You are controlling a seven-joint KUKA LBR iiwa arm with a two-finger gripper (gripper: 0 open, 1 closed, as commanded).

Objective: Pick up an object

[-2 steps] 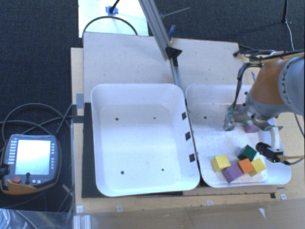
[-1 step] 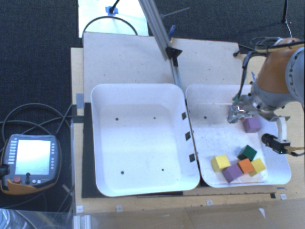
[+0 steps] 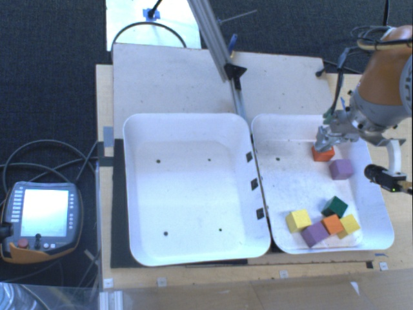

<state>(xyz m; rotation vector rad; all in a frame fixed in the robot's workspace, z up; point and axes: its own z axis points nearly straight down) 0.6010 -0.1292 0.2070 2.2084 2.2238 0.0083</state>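
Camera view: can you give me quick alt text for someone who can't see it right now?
Seen from above, the arm's tool is down over an orange block near the back of the right bin. A purple block lies just in front, and a cluster of yellow, purple, orange and green blocks sits near the front. The left bin sits alongside.

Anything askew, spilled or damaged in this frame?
Nothing stands out. All the blocks lie inside the right bin: an orange block under the gripper, a purple block beside it, and a cluster of five near the front. The left bin looks intact.
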